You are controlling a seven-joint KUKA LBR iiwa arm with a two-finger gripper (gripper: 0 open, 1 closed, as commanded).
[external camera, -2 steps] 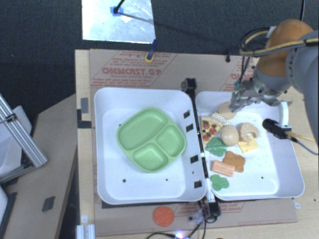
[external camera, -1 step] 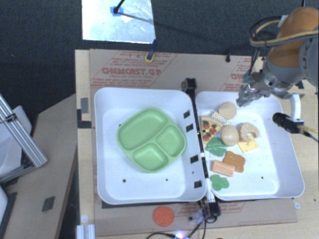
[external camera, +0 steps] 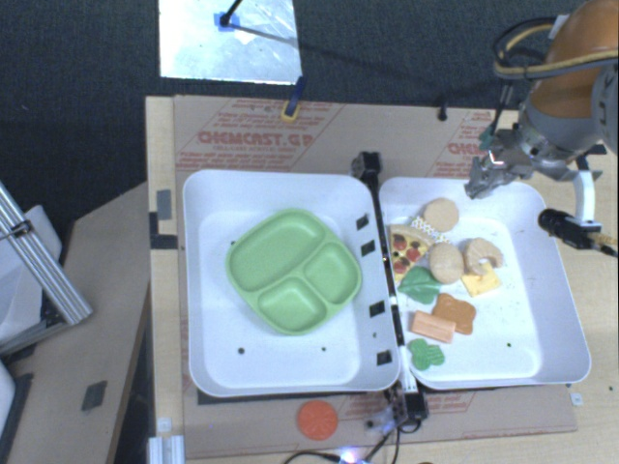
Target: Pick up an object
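My gripper hangs over the back rim of the right bin, apart from the toy food below it. The nearest pieces are a round tan bun and a pizza slice. In front of these lie a second tan round piece, a bread chunk, a yellow cheese wedge, a green leaf, an orange piece, a salmon block and a small green piece.
The left bin holds a green divided plate. A black divider runs between the bins. An orange disc lies on the cardboard in front. The right half of the right bin's floor is bare.
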